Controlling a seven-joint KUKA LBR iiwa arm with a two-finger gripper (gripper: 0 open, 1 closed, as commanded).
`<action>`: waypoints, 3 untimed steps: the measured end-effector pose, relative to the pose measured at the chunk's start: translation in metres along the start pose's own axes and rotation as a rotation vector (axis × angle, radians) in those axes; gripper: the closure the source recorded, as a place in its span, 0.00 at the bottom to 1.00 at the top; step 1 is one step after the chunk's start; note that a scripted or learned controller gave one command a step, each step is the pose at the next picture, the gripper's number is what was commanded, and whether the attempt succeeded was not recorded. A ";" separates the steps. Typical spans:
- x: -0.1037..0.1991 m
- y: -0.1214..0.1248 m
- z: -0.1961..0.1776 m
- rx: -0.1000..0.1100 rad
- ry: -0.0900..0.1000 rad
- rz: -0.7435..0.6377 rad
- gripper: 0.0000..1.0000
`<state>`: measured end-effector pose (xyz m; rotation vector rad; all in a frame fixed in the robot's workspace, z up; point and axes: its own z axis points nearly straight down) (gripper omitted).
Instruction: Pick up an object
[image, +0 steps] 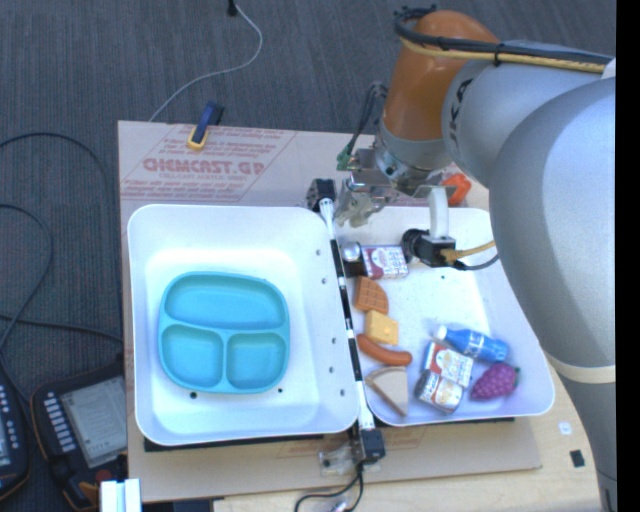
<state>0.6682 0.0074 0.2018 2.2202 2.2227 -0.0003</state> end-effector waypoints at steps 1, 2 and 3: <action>0.037 0.000 -0.059 -0.001 -0.001 0.000 1.00; 0.083 0.000 -0.032 0.001 0.000 0.000 1.00; 0.107 -0.064 -0.040 0.000 -0.001 0.000 1.00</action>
